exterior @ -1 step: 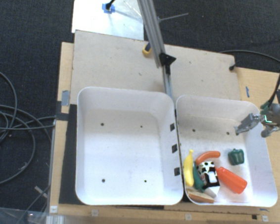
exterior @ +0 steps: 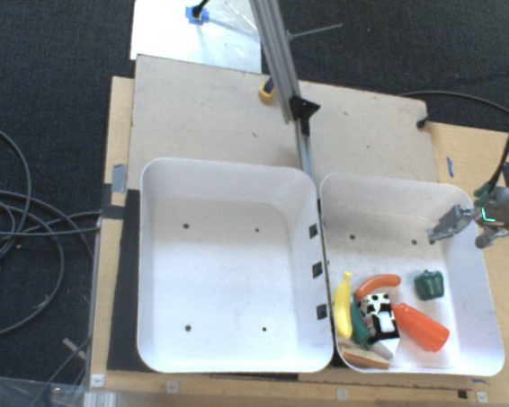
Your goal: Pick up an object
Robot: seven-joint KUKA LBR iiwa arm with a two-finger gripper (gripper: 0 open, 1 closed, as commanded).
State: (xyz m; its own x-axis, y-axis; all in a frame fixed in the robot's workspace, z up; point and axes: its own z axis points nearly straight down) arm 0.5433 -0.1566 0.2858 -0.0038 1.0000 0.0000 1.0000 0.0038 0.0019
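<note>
Setting: wooden bench on dark carpet, two white bins side by side.

Item 1: my gripper point(exterior: 465, 227), over the upper right part of the right bin point(exterior: 391, 199), fingers apart, nothing between them. No pick made yet; everything is left to do.

Item 2: candidates, heaped in that bin's lower end: green pepper point(exterior: 429, 283), orange carrot point(exterior: 422, 327), red sausage point(exterior: 379, 283), yellow banana point(exterior: 343, 307).

Item 3: black-and-white piece point(exterior: 378, 313) amid the heap, identity unclear. My wrist is cut off by the frame edge.
</note>
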